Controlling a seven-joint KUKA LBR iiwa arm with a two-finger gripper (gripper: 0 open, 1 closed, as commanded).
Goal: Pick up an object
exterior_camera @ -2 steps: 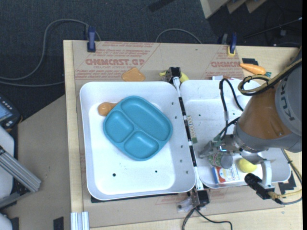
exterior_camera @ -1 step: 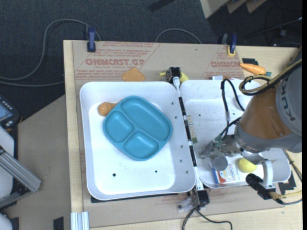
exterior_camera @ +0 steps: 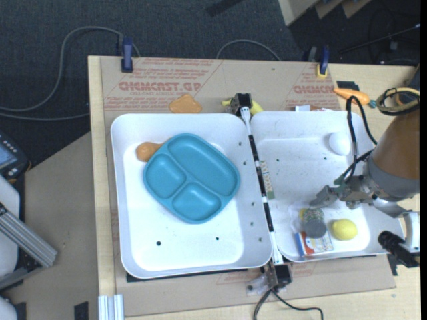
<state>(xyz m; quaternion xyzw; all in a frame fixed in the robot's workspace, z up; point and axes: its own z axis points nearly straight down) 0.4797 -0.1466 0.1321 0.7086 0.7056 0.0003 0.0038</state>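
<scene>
candidate objects: yellow ball, grey round piece and a flat red-blue card, all low in the right bin, close together; ball just right of the grey piece, which sits on the card
other object: white lump near the bin's upper right, well apart from the cluster
gripper: low over the right bin, just above the grey piece in frame, arm in from the right
jaws: can't tell if spread or closed; nothing visibly between them
progress: nothing lifted, every item lies on the bin floor; grasp and lift both left, my read
left bin: blue divided plate, orange piece at its upper-left edge
bench: second orange piece outside the bins
</scene>
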